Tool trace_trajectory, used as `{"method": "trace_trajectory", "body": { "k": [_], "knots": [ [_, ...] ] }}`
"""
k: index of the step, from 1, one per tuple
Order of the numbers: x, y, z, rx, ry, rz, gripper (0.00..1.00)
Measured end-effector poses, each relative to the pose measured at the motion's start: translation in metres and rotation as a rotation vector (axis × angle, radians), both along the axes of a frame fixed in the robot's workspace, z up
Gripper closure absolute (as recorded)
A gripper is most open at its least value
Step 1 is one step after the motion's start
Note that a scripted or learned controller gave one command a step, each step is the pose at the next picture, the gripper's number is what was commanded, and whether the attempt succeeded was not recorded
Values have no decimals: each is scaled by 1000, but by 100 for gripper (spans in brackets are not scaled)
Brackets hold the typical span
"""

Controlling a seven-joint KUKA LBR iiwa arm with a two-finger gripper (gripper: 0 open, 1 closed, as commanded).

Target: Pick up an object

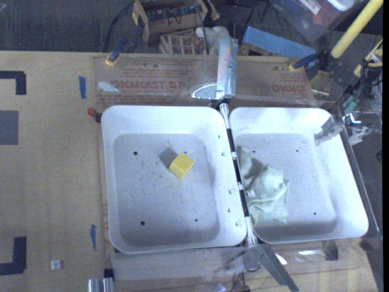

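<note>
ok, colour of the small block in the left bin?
Yellow. The block shows clearly in the camera view, near the middle of the left bin.

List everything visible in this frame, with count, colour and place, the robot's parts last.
bins: two, white, side by side on the bench
block: one, yellow, near the middle of the left bin
cloth: one, pale white-green, crumpled, left side of the right bin
tape marks: two, blue, on the bench left of the bins
gripper: one, grey metal, at the right bin's upper right corner, nothing seen in it
</note>
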State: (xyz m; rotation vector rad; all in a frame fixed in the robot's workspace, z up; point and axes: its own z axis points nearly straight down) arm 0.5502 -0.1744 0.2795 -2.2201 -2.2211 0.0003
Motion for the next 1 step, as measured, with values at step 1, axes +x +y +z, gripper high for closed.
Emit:
{"method": "trace_trajectory", "body": {
  "k": [1],
  "knots": [
    [-51, 29, -82, -1, -2, 95, 0]
  ]
}}
